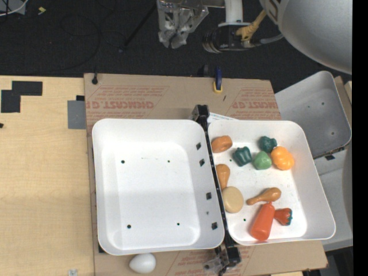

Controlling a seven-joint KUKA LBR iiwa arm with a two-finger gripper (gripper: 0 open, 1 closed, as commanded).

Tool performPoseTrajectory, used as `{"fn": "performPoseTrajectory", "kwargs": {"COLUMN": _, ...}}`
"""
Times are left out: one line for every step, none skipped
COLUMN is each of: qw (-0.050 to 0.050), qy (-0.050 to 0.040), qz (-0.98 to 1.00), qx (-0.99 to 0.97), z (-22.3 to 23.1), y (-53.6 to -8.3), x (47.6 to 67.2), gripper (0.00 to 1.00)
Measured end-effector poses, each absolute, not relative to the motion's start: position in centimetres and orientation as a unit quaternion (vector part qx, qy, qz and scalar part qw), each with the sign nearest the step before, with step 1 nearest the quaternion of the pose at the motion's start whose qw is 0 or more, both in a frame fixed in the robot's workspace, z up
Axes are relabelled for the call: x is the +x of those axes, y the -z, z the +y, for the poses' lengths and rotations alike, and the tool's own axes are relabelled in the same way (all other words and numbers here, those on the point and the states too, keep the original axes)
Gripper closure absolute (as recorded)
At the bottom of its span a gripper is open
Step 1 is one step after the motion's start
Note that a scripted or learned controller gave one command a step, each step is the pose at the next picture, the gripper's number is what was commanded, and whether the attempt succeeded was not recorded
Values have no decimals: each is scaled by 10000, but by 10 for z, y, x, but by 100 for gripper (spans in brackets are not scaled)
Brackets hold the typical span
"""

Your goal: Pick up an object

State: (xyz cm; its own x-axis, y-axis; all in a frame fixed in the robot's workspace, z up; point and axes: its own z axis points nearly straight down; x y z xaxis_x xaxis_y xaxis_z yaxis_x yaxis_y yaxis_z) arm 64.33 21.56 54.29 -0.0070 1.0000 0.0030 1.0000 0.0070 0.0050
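Looking from the near edge of the tabletop outward, we first meet a white egg-shaped object lying on the cardboard just outside the left bin, at about 6 o'clock from that bin's middle. The left bin holds nothing we can pick.

Everything worth taking sits in the right bin. Nearest us lies an orange carrot, its long axis running from 7 o'clock up to 1 o'clock, with a small red pepper touching its right flank. Next come a tan round piece by the bin's left wall and a brown drumstick, lying nearly 8 to 2 o'clock. Beyond them are an orange oblong piece, another orange piece, a dark green pepper, a lighter green piece, a teal piece and an orange fruit, the last four crowded together.

Farthest off, at the top of the view, hangs the claw, well clear of both bins. We cannot tell how far apart it stands, and we see nothing in it.

From the claw, the carrot lies toward 5 o'clock, well apart. We judge the carrot the easiest pick, gripped across its slanted axis.
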Motion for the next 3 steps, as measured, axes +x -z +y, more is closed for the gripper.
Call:
{"fn": "performPoseTrajectory", "kwargs": {"qw": -29, "qy": 66, "qz": 7032, "qx": 7110, "z": 94, "y": -438, "x": 643, "gripper": 100}}
{"fn": "performPoseTrajectory", "kwargs": {"qw": -27, "qy": 49, "qz": 7049, "qx": 7093, "z": 38, "y": -378, "x": 643, "gripper": 100}}
{"fn": "performPoseTrajectory", "kwargs": {"qw": 33, "qy": -72, "qz": 7108, "qx": 7034, "z": 134, "y": -548, "x": 643, "gripper": 100}}
